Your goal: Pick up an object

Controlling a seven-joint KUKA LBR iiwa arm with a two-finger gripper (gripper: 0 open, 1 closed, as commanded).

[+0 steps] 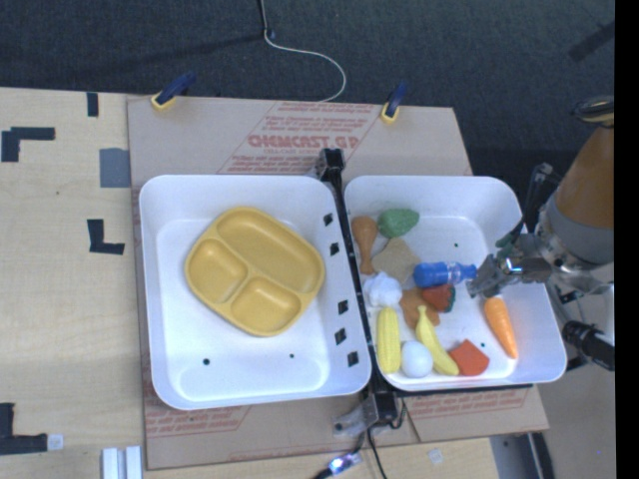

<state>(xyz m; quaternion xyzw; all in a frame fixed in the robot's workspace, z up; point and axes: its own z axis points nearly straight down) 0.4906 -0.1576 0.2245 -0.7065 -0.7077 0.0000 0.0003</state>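
Blue, the toy bottle (442, 272) lies flat in the right bin (499, 196), long axis running left to right, one end toward the gripper (491, 275). An orange carrot (500, 326) lies just below-right of that bottle, a green piece (397, 222) up-left. Left of the bottle, the other bin (165, 367) holds a yellow divided plate (255, 269). Cardboard (290, 138) underlies both bins. From the right the arm (589, 203) reaches in; whether its fingers are parted or grip anything cannot be told.
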